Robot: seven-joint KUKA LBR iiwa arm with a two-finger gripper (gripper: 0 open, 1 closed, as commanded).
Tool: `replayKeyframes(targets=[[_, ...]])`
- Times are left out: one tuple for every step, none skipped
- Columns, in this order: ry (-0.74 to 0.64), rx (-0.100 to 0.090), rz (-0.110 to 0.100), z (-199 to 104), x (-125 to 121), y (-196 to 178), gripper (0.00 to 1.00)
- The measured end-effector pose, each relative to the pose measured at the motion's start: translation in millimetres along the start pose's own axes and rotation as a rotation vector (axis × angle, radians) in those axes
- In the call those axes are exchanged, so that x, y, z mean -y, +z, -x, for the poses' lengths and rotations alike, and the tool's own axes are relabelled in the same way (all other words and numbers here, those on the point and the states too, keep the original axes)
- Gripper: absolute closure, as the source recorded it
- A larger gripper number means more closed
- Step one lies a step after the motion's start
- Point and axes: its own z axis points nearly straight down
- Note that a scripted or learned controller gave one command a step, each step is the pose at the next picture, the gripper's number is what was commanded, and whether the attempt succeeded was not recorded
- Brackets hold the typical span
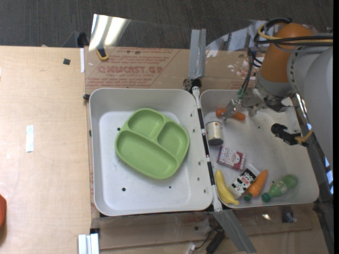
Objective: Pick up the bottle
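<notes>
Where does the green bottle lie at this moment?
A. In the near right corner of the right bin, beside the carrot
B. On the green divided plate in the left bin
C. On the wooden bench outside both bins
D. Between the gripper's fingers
A: the green bottle lies on its side in the near right corner of the right bin, next to the carrot, well apart from the gripper at the far side.
</notes>
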Motion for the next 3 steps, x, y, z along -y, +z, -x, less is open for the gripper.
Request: replayKeyframes(targets=[[-0.005,0.0,-0.01,0,2,-7,1.0],[0.04,-0.002,-0.003,-121,48,-100,1.0],[0.041,-0.001,-0.003,-120,48,-99,0.0]])
